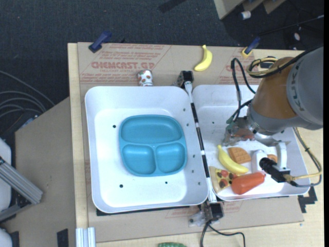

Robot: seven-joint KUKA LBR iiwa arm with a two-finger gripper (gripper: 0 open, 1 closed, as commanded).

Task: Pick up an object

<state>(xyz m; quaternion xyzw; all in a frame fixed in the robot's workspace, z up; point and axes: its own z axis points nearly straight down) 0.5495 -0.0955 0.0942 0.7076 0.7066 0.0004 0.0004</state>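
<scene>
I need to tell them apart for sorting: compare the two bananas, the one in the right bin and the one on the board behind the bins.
The banana in the right bin lies among other food pieces, touching a cracker; the banana on the board lies alone. The bin one looks larger in this view. Both are yellow and curved.

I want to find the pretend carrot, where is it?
The carrot lies in the right bin, near its front edge, just below the banana and beside the pizza slice.
</scene>
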